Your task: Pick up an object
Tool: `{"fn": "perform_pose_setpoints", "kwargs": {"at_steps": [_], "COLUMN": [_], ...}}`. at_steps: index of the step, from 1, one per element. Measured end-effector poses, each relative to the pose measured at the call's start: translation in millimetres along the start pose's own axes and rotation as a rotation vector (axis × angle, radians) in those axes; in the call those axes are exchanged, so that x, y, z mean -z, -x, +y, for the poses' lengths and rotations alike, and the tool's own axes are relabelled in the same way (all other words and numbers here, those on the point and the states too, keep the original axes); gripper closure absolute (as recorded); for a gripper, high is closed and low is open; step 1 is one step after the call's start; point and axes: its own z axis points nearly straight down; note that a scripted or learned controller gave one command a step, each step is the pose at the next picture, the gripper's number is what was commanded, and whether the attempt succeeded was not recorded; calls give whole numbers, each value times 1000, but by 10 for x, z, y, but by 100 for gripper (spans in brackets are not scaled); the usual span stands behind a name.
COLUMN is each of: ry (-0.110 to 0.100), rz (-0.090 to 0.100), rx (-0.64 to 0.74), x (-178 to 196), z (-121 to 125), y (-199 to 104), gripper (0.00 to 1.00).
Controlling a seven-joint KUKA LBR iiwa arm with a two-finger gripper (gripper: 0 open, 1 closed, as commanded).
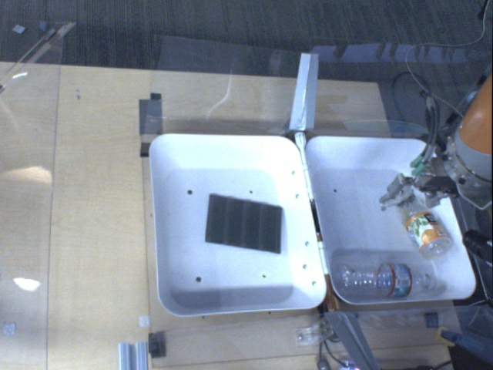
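A dark ribbed rectangular pad (244, 223) lies flat in the middle of the left bin (166, 168). In the right bin (347, 160) a clear plastic bottle (381, 279) with a red and blue label lies on its side along the front wall. A small bottle with an orange and green label (425, 233) lies near the right wall. My gripper (402, 193) hangs over the right bin, just up and left of the small bottle, with its metal fingers spread and nothing between them.
A grey metal post (303, 92) stands at the back, between the two bins. Cables run down behind the arm at the right. Clamps and brackets sit along the bench's front edge, below the bins.
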Motion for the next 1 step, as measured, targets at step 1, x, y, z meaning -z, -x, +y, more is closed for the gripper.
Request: {"fn": "perform_pose_setpoints", "kwargs": {"at_steps": [1], "ry": [1], "rz": [-1], "rx": [39], "x": [-486], "z": [330], "y": [687], "gripper": [0]}}
